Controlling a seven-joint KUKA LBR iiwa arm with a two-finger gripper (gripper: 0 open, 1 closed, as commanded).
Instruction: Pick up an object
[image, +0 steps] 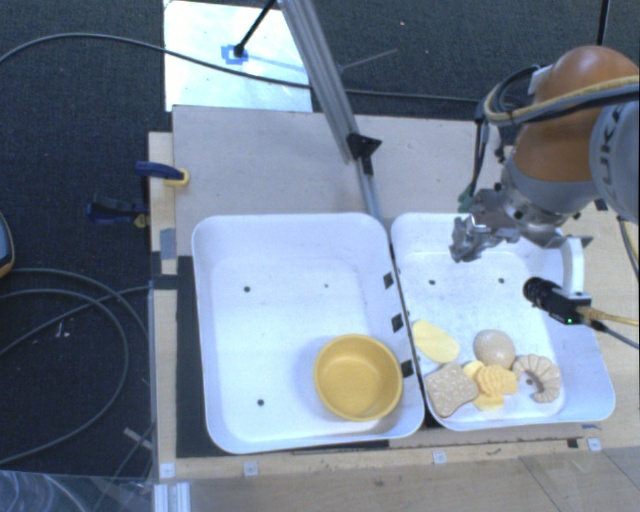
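Camera view had the gripper hanging over the far part of the right bin, close to that bin's far rim. Nothing sat between its fingers; whether they were open or closed could not be told from this angle. The grey arm with its orange band came in from the right, above the gripper.

All the small objects lay well apart from the gripper, toward the camera, bunched at the near end of the right bin. A pale yellow chip-like piece was nearest the gripper, below it and slightly left, by the bin's left wall. A round beige piece lay below the gripper, slightly right. A toast-shaped slice sat further toward the camera, touching a small yellow cracker-like item. A croissant-like curl lay just right of that cluster.

A yellow bowl stood upright in the left bin, down-left of the gripper, well apart, near the dividing edge between bins.
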